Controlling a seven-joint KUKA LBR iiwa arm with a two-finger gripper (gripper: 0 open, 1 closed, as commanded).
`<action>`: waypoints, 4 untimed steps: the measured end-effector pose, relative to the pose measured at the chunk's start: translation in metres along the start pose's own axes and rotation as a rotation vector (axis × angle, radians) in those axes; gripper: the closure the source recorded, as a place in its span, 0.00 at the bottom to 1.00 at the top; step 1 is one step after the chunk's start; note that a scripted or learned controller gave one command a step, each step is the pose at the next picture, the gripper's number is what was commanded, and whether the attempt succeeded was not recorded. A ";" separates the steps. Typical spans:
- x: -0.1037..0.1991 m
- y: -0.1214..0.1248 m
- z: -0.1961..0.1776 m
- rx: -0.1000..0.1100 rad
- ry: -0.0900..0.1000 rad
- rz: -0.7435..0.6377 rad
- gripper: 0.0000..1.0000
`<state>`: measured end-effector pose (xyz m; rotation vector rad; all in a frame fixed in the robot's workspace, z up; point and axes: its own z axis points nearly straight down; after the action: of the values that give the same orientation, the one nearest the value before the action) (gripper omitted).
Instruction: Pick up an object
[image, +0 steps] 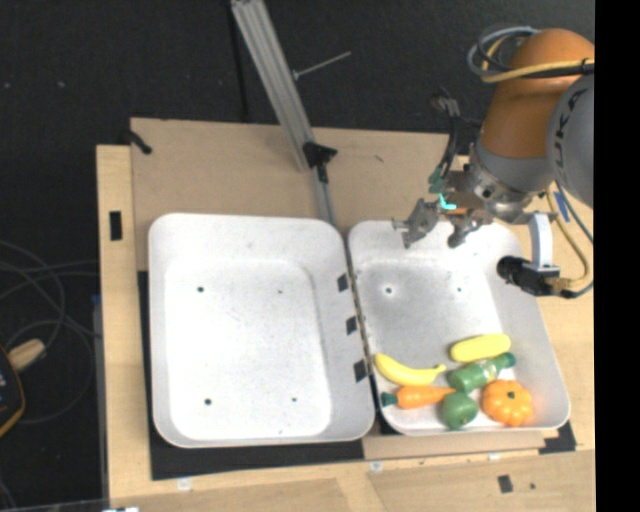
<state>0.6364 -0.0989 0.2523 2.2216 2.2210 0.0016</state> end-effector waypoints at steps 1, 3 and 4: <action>0.000 0.000 0.000 0.000 0.000 0.000 0.00; -0.003 -0.002 0.101 0.005 -0.001 0.001 0.00; -0.004 -0.003 0.153 0.005 -0.001 0.001 0.00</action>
<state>0.6330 -0.1029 0.0992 2.2242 2.2220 -0.0048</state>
